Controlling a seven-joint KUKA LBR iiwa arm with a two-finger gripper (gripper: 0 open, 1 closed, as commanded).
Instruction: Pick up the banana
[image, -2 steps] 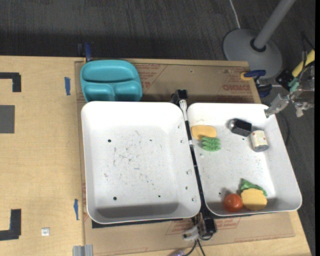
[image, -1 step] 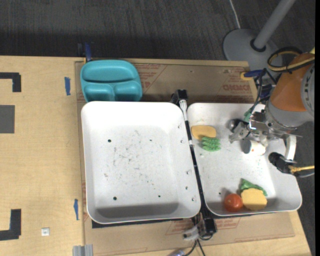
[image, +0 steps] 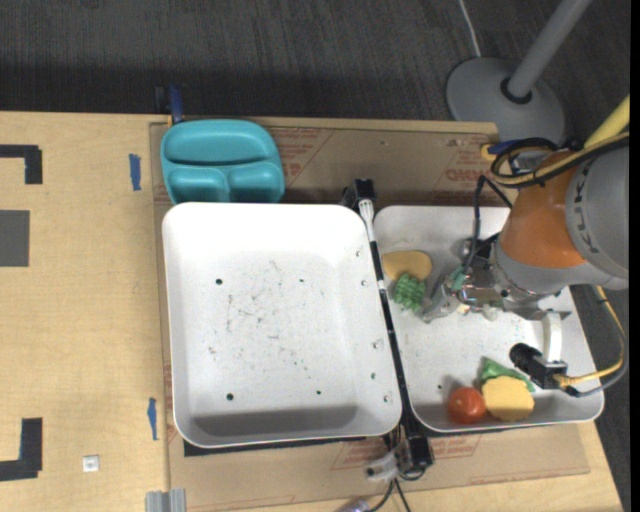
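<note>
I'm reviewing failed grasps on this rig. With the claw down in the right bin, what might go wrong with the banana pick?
1. The claw sits right beside the green toy, which touches the pale yellow piece; it may grab the wrong one.
2. These items lie close to the right bin's left wall, which could block a finger.

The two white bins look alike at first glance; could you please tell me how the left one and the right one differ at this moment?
The left bin shows a bare, scuffed floor with small dark holes; the right bin holds play food: a green piece, a tomato and a yellow piece. The arm's end effector hangs over the right bin, not the left. The left bin's full outline shows; the arm covers part of the right. Both are shallow, white and round-cornered.
</note>
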